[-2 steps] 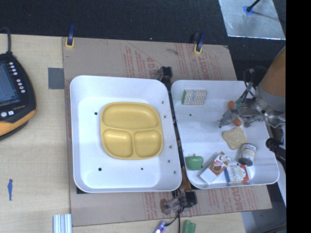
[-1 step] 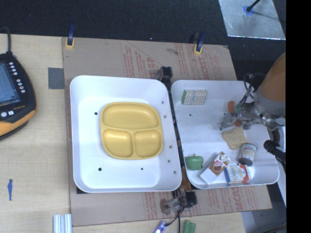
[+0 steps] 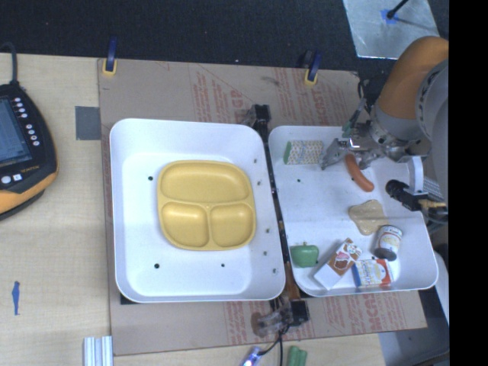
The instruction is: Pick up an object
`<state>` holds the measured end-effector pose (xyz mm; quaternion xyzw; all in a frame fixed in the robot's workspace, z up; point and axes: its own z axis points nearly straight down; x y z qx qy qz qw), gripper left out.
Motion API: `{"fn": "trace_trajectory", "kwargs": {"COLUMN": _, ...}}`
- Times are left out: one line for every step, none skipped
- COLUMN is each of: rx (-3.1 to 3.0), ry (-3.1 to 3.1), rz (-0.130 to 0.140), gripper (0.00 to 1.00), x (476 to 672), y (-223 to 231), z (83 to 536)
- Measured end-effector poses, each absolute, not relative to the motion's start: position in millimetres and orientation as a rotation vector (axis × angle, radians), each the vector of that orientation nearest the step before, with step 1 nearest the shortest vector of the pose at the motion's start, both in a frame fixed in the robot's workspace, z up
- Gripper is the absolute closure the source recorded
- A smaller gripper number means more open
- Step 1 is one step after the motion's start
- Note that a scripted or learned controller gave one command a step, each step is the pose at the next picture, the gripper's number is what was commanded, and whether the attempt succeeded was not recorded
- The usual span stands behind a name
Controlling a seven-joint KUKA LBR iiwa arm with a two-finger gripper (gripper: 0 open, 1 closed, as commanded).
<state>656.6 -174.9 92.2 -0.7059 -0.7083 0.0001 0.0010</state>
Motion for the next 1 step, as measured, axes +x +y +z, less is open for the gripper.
{"fn": "trace_trajectory", "kwargs": {"rx": -2.218, "ry": -2.224, "rz": 0.000, "gripper": 0.00, "x": 652.0, "y": -179.7, "z": 114.1}}
